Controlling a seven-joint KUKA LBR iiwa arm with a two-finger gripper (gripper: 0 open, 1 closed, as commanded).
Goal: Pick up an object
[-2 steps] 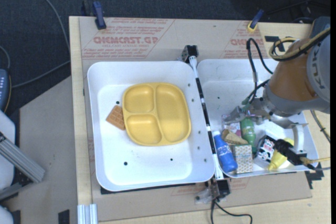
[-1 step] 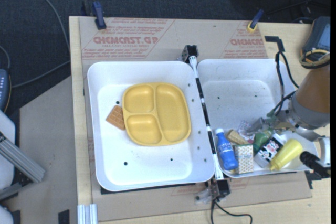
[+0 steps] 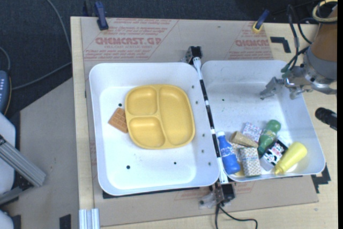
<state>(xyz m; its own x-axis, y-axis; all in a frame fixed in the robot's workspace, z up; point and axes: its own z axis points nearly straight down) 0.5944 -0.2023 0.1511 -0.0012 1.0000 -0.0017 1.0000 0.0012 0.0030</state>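
My gripper (image 3: 280, 91) hangs over the upper right part of the right bin (image 3: 236, 75), open, with nothing between its fingers. A cluster of small objects lies below it in the bin's near corner. It holds a blue tube (image 3: 228, 154), a green bottle (image 3: 269, 134), a yellow squeeze bottle (image 3: 291, 158), a black-and-white item (image 3: 274, 153), a tan stick (image 3: 244, 140) and small wrapped packets (image 3: 250, 161). The gripper is apart from all of them.
The left bin (image 3: 107, 158) holds a yellow divided plate (image 3: 159, 115) with a brown cracker-like piece (image 3: 118, 119) tucked at its left edge. Blue clamps (image 3: 100, 13) grip the board's far edge. Cables (image 3: 300, 24) run beside the arm at the upper right.
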